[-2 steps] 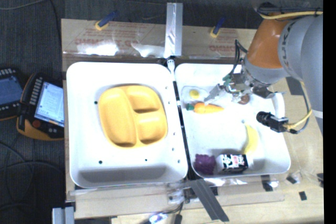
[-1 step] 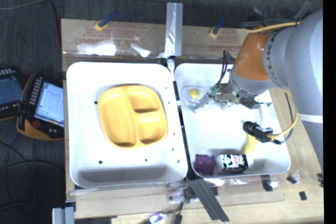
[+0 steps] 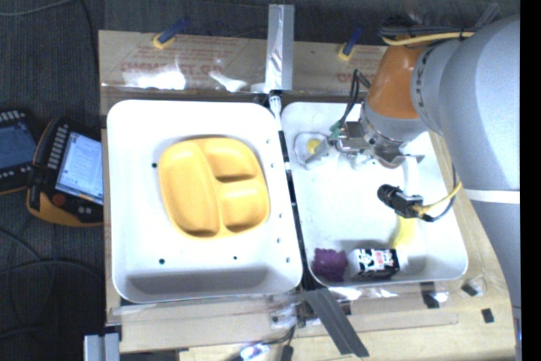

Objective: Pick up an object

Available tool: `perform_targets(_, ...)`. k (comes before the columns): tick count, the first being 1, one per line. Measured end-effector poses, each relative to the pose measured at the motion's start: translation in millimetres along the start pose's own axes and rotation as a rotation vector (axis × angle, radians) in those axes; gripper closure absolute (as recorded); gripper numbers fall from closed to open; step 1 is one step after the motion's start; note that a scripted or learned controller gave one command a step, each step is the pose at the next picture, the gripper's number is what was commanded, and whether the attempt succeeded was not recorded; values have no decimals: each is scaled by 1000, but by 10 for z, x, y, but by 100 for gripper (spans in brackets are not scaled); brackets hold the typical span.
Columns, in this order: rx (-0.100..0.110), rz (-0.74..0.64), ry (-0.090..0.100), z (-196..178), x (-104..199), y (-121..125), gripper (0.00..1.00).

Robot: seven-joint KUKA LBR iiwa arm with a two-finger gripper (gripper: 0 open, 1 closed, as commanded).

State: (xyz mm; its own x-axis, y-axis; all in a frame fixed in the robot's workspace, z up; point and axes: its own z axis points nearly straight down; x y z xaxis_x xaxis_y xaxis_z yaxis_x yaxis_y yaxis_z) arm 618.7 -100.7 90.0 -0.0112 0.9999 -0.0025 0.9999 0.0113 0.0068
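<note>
Two white bins sit side by side. Both are smooth and shiny, with round corners.

The big grey arm [image 3: 482, 106] is round and fat like a pipe, with an orange band [image 3: 393, 89] near its end. It reaches into the right bin [image 3: 338, 207]. Its gripper [image 3: 319, 144] is shiny metal and is at about 10 o'clock in that bin, close to the wall. A small yellow thing [image 3: 314, 147] shows right at the gripper (it is tiny and blurry, so its shape is hard to make out). I cannot tell if the pincer is apart, together, or clamped on that yellow bit.

A purple lump [image 3: 330, 264] lies at 7 o'clock in the same bin and looks soft and bumpy. Just beside it, at 6 o'clock, is a little black-and-white box [image 3: 374, 262] with flat sides. Both are well apart from the gripper.

In the middle of the left bin [image 3: 139, 254] lies a yellow plate [image 3: 211, 186]. It is smooth with round corners and has three shallow dips. One long dip is on its 9 o'clock side and two smaller ones are on its 3 o'clock side.
</note>
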Motion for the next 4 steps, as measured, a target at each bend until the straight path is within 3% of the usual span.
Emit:
perform_targets(1,5,142,-2,-20,-333,-594,0)
perform_targets(2,7,41,3,-285,-1111,-377,0)
perform_targets(3,-13,-74,5,-29,-1042,-947,0)
perform_targets(4,-17,-73,1,-132,-1056,-935,100)
